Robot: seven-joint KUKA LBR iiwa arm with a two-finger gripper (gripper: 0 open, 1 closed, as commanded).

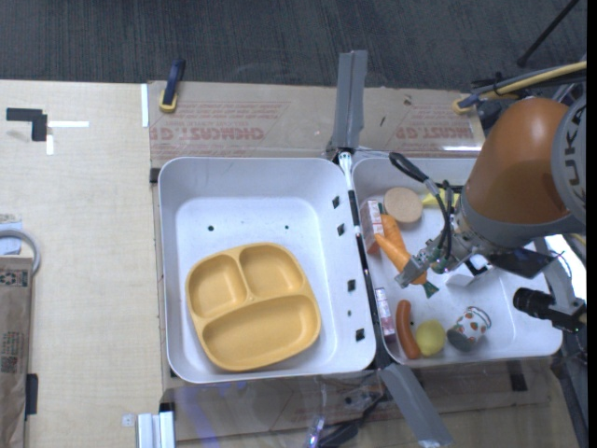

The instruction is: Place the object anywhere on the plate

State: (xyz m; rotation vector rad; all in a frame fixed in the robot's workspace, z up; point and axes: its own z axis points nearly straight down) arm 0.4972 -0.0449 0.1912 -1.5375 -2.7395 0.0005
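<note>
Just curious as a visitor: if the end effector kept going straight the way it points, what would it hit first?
Probably the carrot directly beneath the end effector in the right bin, though depth is hard to judge from above.

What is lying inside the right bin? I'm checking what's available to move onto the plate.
In the right bin: a carrot, tan disc, sausage, yellow ball, a small patterned item. The arm covers the bin's far right.

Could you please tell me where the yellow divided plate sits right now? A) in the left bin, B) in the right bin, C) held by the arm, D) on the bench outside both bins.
A: the yellow plate lies flat inside the left bin, while the carrot and other items are in the right bin.
</note>
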